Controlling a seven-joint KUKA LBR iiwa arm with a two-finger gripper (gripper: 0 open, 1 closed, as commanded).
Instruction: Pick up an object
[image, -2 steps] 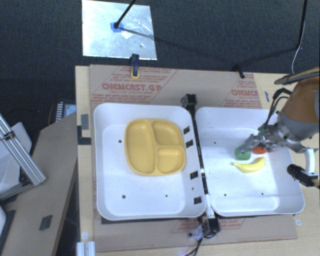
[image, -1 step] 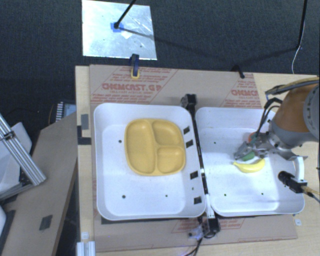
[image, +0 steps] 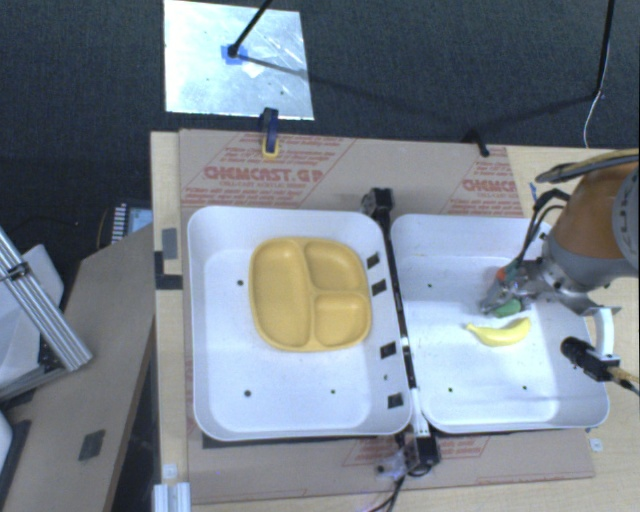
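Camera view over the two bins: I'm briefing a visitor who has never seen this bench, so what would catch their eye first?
Probably the yellow divided plate, lying flat in the middle of the left bin. Next, the yellow banana in the right bin, with the gripper low just above it in the picture, at the end of the grey and orange arm reaching in from the right.

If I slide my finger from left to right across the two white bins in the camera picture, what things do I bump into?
Left bin → yellow divided plate inside it → black divider between the bins → right bin → yellow banana → gripper just above the banana → grey and orange arm.
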